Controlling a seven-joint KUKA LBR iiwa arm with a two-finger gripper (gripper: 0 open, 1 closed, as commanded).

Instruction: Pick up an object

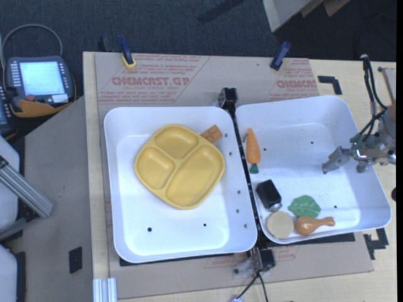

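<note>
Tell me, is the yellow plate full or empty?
Empty. The yellow plate lies flat in the left bin, and all three of its sections show bare yellow.

We see the bench brightly and evenly lit from above. The white bins (126,219) nearly wash out, and the yellow plate (181,165) casts only a soft shadow. The dark floor beyond stays dim. Focus is fairly sharp, with slight softness overall.

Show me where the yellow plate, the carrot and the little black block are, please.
Yellow plate (180,166): camera view, on the ridge between its compartments.
Carrot (252,147): camera view, on the middle of its orange body.
Black block (269,194): camera view, on its top face.
</note>
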